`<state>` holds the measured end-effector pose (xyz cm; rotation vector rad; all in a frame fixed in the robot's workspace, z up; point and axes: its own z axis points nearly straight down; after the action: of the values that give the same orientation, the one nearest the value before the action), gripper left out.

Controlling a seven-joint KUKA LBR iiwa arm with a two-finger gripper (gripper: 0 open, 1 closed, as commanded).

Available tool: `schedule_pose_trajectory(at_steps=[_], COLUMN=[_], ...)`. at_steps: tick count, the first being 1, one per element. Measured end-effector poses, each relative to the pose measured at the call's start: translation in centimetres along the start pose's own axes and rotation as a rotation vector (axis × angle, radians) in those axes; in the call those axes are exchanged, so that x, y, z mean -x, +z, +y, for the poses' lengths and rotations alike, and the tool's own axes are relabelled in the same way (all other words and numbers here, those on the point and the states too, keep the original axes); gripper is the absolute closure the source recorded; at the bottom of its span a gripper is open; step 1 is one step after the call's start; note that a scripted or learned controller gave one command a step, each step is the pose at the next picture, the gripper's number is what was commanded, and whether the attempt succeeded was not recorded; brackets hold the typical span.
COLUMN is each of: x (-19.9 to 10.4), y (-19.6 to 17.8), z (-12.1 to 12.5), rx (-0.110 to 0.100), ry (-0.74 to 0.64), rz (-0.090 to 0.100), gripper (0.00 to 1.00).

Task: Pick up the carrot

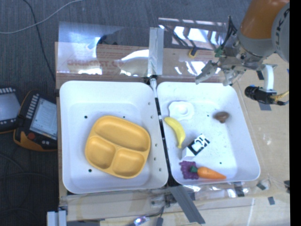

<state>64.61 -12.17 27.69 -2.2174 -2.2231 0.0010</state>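
Metal claw [215, 76] fingers spread apart, holding nothing, over right bin's [244, 126] far edge. Orange carrot [210, 173] lies near front, touching grapes [189, 169].

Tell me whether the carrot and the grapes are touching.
Touching. The camera view shows the carrot lying with its thick end pressed against the right side of the purple grapes, with no white bin floor visible between them.

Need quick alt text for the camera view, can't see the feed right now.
The carrot lies at the right bin's near edge beside purple grapes, while the open gripper hovers over the bin's far rim, holding nothing. The left bin holds a yellow tray.
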Motion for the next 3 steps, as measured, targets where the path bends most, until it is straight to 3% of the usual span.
schedule_pose_trajectory(at_steps=[1,2,3], x=[0.6,-0.9,-1.0], y=[10.1,12.0,11.1], z=[-7.1,-7.7,-7.6], rx=[-0.001,0.001,0.002], ry=[0.003,-0.248,-0.248], rz=[0.0,0.0,0.0], gripper=[0.0,0.0,1.0])
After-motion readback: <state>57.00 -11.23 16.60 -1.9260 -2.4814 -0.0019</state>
